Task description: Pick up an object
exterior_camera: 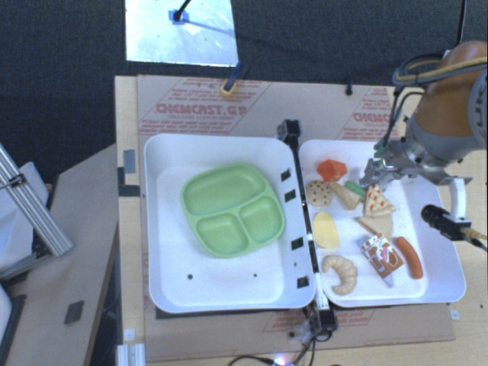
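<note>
Pincer (379,171): you will find it low over the back part of the right bin (450,280), just above the pizza slice (376,201). How far it is open, and whether it has hold of anything, you cannot tell; the wrist hardware hides that.

Arm (450,101): grey with an orange band, coming in over the right bin's far right corner.

Right bin, contents, each placed for you from the pizza slice:
- Red piece (332,168), behind and to the left.
- Green piece (354,188), just to the left, near the pincer.
- Cookie (319,193), further left, by the bin's left wall.
- Tan piece (348,197), between cookie and pizza slice.
- Bread slice (375,225), just in front, touching or nearly so.
- Yellow piece (326,229), in front and to the left.
- Croissant (341,272), well in front, to the left.
- Packet (381,256), red and white, in front, beyond the bread slice.
- Sausage (409,256), in front and to the right, just beside the packet.

Left bin (171,280): well to the left of the pizza slice; holds a green divided tray (232,208) with three compartments.
</note>
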### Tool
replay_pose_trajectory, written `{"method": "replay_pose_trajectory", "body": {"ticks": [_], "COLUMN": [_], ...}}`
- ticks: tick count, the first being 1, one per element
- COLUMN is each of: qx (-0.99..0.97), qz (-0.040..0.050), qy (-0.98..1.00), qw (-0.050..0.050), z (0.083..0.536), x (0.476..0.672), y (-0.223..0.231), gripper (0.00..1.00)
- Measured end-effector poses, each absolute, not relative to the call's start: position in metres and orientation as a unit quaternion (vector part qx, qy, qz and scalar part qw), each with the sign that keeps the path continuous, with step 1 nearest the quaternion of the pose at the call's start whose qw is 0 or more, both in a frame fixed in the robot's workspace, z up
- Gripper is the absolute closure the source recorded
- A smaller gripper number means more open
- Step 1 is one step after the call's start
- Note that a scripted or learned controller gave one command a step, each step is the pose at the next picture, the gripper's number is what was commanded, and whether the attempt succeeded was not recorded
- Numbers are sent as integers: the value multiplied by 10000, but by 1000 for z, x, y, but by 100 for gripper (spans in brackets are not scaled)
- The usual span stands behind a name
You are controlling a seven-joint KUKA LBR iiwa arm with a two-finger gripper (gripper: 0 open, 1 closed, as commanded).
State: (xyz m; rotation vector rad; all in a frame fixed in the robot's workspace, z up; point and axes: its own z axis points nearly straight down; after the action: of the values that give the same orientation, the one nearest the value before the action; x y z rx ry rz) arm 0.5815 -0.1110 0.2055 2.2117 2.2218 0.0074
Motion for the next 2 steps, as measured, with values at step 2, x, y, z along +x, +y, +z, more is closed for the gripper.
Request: {"method": "replay_pose_trajectory", "body": {"ticks": [2], "qx": [7040], "qz": [16], "qy": [7102], "qw": [12], "z": [217], "x": [619], "y": [-65], "gripper": [100]}}
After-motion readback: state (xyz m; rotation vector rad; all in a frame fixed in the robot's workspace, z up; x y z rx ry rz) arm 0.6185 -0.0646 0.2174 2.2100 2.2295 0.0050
